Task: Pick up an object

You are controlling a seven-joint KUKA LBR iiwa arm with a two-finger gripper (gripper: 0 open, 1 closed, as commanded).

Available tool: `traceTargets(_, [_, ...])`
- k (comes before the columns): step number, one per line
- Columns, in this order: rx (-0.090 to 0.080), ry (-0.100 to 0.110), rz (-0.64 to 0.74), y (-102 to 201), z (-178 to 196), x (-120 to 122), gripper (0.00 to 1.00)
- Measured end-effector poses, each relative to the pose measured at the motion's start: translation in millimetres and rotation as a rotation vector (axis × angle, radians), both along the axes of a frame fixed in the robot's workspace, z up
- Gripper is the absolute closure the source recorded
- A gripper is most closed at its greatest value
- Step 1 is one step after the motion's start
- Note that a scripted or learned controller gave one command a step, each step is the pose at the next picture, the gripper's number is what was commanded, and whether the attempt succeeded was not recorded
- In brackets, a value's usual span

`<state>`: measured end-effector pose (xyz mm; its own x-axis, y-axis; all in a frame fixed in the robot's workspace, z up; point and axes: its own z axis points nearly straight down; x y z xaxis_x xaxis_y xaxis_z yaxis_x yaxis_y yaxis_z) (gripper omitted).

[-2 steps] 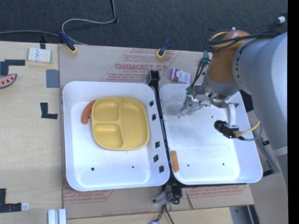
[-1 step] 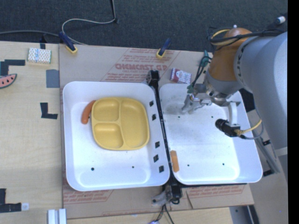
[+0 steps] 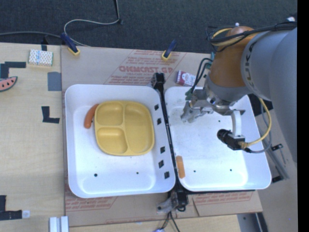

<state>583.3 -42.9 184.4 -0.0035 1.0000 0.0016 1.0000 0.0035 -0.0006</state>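
A yellow divided plate point(image 3: 124, 128) lies in the left bin point(image 3: 82, 178). An orange sausage-shaped toy point(image 3: 89, 116) rests against the plate's left edge. A second small orange piece point(image 3: 180, 166) lies at the left rim of the right bin point(image 3: 227, 178), near its front. My gripper point(image 3: 192, 113) hangs over the upper left part of the right bin, fingers pointing down, with nothing visible between them. The arm's grey body and orange band cover the bin's back right corner.
A small red and white packet point(image 3: 184, 78) lies on the cardboard just behind the right bin. A black cable fitting point(image 3: 231, 139) hangs from the wrist over the right bin. Clamps hold the cardboard's back edge, and a patterned block point(image 3: 40, 57) sits far left.
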Motion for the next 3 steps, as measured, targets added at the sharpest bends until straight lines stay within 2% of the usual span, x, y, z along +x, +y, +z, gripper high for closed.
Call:
traceTargets(1, [-0.001,0.001,-0.001,36,-1,-24,1.0])
traceTargets(2, [-0.001,0.001,-0.001,36,-1,-24,0.0])
traceTargets(3, [0.013,-0.005,0.005,-11,-34,-62,0.0])
